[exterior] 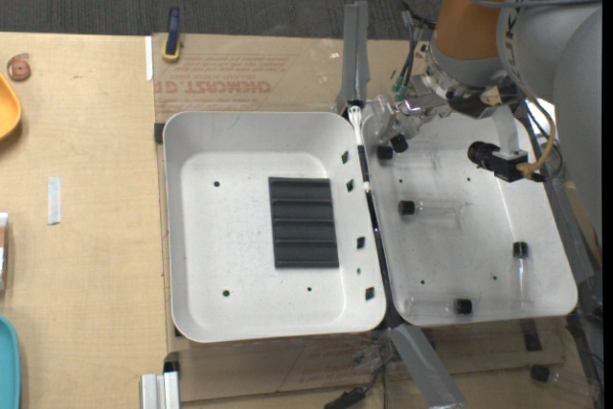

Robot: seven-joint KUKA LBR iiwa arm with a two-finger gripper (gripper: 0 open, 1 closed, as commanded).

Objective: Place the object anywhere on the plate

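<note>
Wooden bench (86, 283) with two white bins (192, 302) (536, 302) side by side

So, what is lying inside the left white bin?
In the left white bin lies one dark ribbed rectangular object, flat near the middle of the floor. Around it only small dark marks are seen. What is under the object is covered.

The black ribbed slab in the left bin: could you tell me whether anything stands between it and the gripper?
Only the bins' adjoining rims. The gripper is over the right bin's far left corner; the slab lies mid-floor in the left bin, with nothing else visible between them.
</note>
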